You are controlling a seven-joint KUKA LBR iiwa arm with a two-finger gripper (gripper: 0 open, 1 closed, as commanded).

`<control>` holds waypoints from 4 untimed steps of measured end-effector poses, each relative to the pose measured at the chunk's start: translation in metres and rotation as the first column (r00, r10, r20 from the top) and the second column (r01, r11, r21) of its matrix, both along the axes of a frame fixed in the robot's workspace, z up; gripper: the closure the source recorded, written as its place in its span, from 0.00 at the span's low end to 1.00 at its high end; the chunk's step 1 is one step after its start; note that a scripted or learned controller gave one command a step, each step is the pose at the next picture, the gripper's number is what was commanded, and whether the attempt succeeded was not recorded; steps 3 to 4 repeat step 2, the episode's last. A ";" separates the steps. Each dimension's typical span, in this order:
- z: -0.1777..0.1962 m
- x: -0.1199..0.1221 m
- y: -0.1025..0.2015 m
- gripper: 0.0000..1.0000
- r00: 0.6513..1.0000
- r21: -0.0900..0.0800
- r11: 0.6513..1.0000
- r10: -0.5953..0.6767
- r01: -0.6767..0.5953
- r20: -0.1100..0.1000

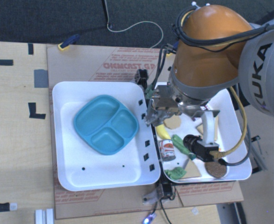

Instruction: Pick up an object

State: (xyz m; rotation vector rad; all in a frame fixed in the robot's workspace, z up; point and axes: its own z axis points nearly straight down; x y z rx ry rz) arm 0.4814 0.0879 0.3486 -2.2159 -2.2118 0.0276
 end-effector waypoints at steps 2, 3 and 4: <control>0.081 0.003 -0.006 1.00 1.000 0.006 1.000 0.002 -0.002 0.026; 0.081 0.003 -0.006 1.00 1.000 0.006 1.000 0.002 -0.002 0.026; 0.081 0.003 -0.006 1.00 1.000 0.006 1.000 0.002 -0.002 0.026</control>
